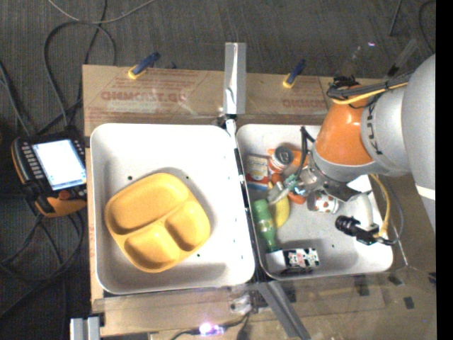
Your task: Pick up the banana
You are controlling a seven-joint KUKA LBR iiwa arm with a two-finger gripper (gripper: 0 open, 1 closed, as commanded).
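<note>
camera view, fixed overhead at a slant. bench (99, 76) carries two white bins side by side. left bin (106, 268): one yellow divided tray (157, 221) lying at a diagonal near its centre, well apart from the work.

right bin (375, 257): a cluster packed against the shared wall, toward 9 o'clock of this bin. banana (282, 210) lies short and tilted in the middle of that cluster, just beside a green bottle (263, 225) on its 8 o'clock side. a small jar (257, 167) and an orange-capped container (284, 155) sit at about 12 o'clock from the banana; a red-and-white item (322, 203) at 3 o'clock; a flat dark packet (302, 258) at 5 o'clock near the bin's front wall.

arm (396, 129) reaches in from 3 o'clock, orange band above the wrist. pincer (292, 185) is low over the cluster, pointed toward 8 o'clock, its tip right at the banana's upper end. likely angled this way because the banana is hemmed in by the bottle and the wall, leaving the 1 o'clock side as the open approach. a greenish piece sits at the tip; cannot tell whether the pincer is wide, narrow or closed on anything, the tip being small and blurred against the clutter.

judgement: approach or grasp stage, banana not lifted. risk: bottle caught instead, or a pinch on the banana's end that slips.
</note>
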